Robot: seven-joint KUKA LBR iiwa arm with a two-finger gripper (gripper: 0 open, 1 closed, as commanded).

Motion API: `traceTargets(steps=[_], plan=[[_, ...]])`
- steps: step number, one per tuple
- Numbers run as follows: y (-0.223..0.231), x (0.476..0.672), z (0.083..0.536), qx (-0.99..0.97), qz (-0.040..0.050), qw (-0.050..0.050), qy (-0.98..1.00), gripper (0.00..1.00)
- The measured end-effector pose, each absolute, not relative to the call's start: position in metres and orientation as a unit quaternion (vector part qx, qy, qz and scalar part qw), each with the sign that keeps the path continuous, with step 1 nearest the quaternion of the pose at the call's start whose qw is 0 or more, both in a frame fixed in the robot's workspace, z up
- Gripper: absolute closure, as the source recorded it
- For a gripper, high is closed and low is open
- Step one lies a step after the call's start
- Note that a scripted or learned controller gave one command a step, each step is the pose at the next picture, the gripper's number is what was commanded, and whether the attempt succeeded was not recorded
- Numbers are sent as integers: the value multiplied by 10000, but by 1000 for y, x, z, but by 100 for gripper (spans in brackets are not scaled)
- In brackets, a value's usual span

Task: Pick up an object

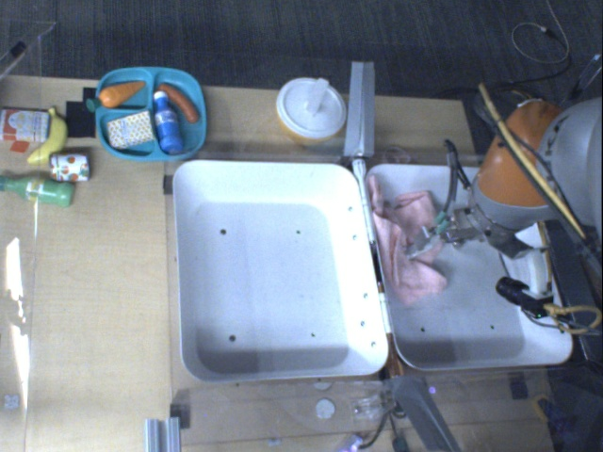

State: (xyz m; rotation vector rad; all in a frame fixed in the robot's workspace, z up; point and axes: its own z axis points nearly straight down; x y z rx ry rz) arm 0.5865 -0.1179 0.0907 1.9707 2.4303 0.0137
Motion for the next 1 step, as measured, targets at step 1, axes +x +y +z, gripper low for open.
traceTargets(steps=[1], plan=[[-130,555,91,5764,45,74,8171,0]])
